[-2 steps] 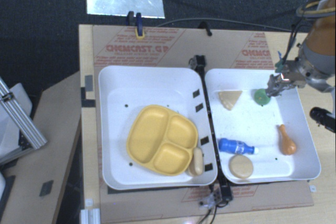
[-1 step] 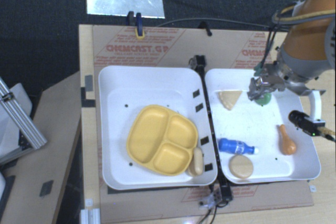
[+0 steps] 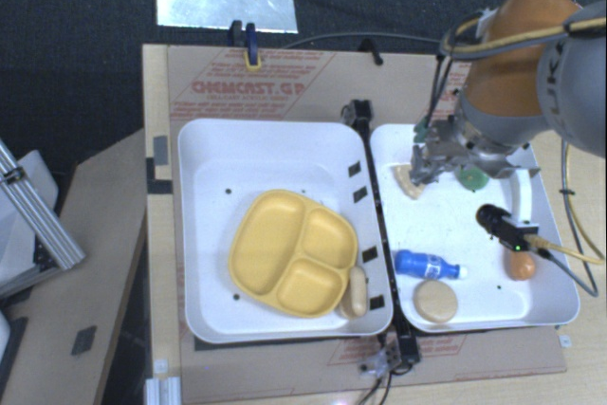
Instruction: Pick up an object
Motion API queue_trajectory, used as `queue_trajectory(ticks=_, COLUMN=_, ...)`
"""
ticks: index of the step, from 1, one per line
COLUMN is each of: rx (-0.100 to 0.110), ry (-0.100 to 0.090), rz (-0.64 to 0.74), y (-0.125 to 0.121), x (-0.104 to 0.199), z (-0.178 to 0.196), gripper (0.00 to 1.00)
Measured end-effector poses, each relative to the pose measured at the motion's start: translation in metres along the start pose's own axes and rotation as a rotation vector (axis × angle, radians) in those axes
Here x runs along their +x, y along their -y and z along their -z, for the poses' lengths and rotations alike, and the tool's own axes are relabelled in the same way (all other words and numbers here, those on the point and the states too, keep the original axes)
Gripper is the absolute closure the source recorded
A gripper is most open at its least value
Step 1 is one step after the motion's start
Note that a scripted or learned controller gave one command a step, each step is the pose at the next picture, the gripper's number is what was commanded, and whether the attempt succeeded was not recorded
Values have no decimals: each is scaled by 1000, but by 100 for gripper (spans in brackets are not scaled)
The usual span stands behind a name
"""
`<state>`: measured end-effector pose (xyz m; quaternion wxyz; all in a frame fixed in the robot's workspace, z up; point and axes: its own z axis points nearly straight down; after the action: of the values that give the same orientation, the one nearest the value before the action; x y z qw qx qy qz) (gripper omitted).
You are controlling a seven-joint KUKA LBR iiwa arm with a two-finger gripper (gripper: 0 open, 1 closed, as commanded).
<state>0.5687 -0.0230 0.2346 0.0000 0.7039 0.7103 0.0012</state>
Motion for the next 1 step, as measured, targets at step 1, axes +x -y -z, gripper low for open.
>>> queue_trajectory(ticks=1, rx=1, ry=0, rz=1, y=-1, x=49, z=-12, gripper=100)
